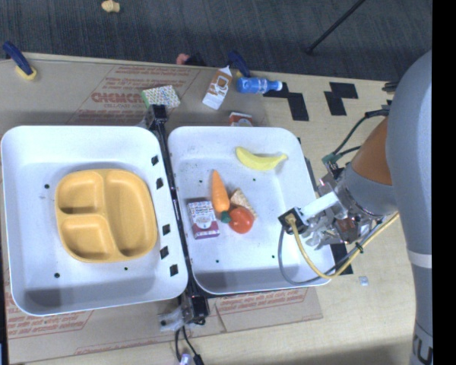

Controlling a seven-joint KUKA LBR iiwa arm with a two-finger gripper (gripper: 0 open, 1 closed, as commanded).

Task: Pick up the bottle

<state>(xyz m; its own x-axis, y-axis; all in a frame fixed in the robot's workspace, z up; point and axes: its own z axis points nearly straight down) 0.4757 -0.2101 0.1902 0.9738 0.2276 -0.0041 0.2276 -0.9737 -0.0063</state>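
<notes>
The bottle [258, 86] is small and blue with a white cap. It lies on its side on the cardboard behind the right bin [289, 272], outside both bins. My gripper [313, 233] hangs over the right bin's right rim, near its front corner. That is well away from the bottle, toward the front and right. A yellow cable loops beneath the gripper. Nothing is visibly held in it.
In the right bin lie a banana [261, 159], a carrot [220, 191], a tomato [242, 220] and a small red carton [203, 219]. The left bin [23, 280] holds a yellow divided plate [106, 213]. A small carton [217, 90] and a green packet [161, 96] lie near the bottle.
</notes>
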